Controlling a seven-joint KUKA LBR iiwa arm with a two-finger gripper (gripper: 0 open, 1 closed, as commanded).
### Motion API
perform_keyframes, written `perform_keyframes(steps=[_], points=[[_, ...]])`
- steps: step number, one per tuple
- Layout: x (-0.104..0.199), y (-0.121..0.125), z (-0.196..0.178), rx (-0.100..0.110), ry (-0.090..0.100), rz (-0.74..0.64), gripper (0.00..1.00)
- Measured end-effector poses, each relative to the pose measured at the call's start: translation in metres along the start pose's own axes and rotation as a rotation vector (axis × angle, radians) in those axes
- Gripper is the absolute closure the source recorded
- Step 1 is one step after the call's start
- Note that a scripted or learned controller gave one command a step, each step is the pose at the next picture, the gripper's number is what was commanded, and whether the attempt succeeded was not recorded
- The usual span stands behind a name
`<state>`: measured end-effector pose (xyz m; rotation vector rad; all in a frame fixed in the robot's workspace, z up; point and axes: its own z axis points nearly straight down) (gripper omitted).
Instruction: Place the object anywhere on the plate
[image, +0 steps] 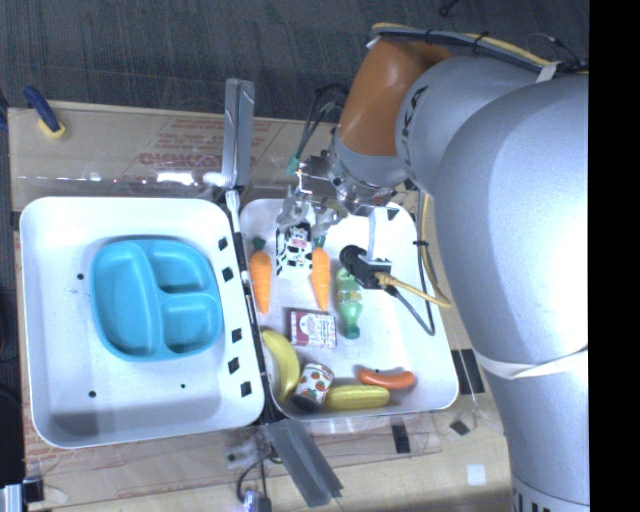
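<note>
Looming largest at the right, the smooth grey arm with its orange band reaches across to the far end of the right bin. Its claw hangs over a small black-and-white cow-print carton, touching or just above it; how far the claw is open I cannot tell.

Two shallow white plastic bins sit side by side on the counter. In the left bin lies one blue plate, a rounded rectangle with glossy divided compartments.

The carton stands at the far end of the right bin, its long axis running near to far. Two orange carrots flank it, one at its left and one at its right, both tapering toward the near side. Just beside the right carrot lies one green bottle. Nearer sit one dark red box, one curved yellow banana, one red-and-white spotted piece, one yellow corn-shaped piece and one orange-red sausage.
</note>
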<state>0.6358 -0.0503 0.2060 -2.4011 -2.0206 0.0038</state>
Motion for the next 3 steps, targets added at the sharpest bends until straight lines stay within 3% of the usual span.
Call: perform_keyframes(steps=[1,2,3], points=[[0.069,0.010,0.012,-0.008,-0.001,-0.070,1.00],[0.128,-0.041,0.015,0.002,-0.002,-0.267,1.00],[0.128,-0.041,0.015,0.001,-0.002,-0.266,0.00]])
